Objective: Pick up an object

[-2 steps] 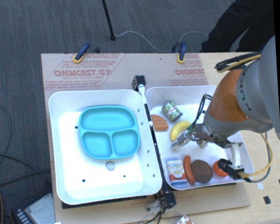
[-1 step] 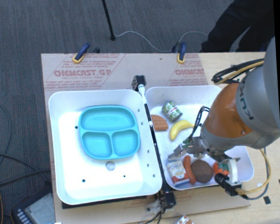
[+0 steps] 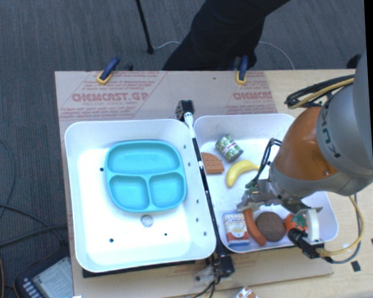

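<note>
The right bin (image 3: 251, 120) holds several toy foods: a green can (image 3: 228, 148), a brown cracker (image 3: 212, 163), a yellow banana (image 3: 239, 171), a small carton (image 3: 235, 229), a red sausage (image 3: 254, 228), a dark brown patty (image 3: 271, 226) and a small red and green piece (image 3: 297, 221). My gripper (image 3: 256, 197) hangs low over the front of this bin. It is just below the banana and just above the sausage and patty. The arm's grey and orange wrist covers the bin's right half. Nothing shows held in the gripper.
The left bin (image 3: 76, 183) holds a light blue three-compartment tray (image 3: 146, 176), with a small pale round thing (image 3: 147, 221) in front of it. Clamps sit at the bench's back edge. A person in black stands behind the bench. Cables trail at the front right.
</note>
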Controlling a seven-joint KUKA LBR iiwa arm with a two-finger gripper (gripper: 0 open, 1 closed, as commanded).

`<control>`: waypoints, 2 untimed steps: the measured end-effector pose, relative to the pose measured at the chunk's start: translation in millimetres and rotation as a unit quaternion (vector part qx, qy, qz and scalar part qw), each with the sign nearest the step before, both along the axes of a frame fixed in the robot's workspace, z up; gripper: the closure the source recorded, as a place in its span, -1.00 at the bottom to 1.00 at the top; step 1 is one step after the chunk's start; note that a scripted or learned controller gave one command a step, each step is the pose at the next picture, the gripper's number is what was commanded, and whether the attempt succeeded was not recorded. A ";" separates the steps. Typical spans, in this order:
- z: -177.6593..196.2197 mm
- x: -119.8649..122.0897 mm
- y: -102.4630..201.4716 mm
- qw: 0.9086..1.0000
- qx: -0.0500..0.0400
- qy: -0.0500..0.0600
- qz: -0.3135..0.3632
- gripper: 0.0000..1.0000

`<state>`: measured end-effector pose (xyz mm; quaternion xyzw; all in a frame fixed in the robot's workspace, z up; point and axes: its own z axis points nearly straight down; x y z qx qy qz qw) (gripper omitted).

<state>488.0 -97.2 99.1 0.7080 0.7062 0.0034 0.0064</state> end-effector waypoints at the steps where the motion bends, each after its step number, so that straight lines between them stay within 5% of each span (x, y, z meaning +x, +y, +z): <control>1: 129.4 39.2 26.1 1.000 0.001 0.006 0.001 1.00; 2: 129.1 38.9 26.0 1.000 0.001 0.007 0.001 -1.00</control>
